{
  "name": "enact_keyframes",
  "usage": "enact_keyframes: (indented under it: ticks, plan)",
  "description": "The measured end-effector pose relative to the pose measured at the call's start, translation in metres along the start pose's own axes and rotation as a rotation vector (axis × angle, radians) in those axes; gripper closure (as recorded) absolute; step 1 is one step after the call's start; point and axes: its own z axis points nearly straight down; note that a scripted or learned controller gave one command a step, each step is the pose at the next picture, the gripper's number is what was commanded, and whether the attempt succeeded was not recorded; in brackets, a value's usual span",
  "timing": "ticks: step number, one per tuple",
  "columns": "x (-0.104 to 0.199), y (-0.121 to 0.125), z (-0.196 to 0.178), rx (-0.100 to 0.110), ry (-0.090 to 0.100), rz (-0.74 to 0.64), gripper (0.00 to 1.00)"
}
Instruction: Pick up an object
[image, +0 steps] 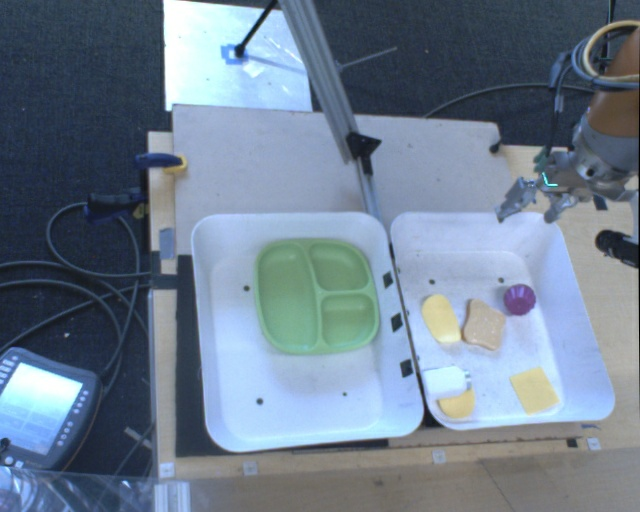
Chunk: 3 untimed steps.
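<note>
Camera view, small round purple object (519, 298), right bin (585, 335)

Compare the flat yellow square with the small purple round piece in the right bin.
The flat yellow square slice is pale yellow with straight edges; the small purple round piece is dark purple and rounded. The yellow square covers more floor than the purple piece. The yellow square lies near the bin's front corner; the purple piece lies farther back. Both rest in the right white bin.
</note>
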Motion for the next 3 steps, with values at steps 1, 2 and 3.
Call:
enact_keyframes:
  ticks: [1, 2, 3]
  plan:
    - [0.001, 0.002, 0.041, 0.002, 0.001, -0.001, 0.0]
    - [-0.002, 0.0, 0.104, 0.005, 0.002, 0.003, 0.0]
    - [-0.001, 0.001, 0.124, 0.001, 0.001, -0.001, 0.0]
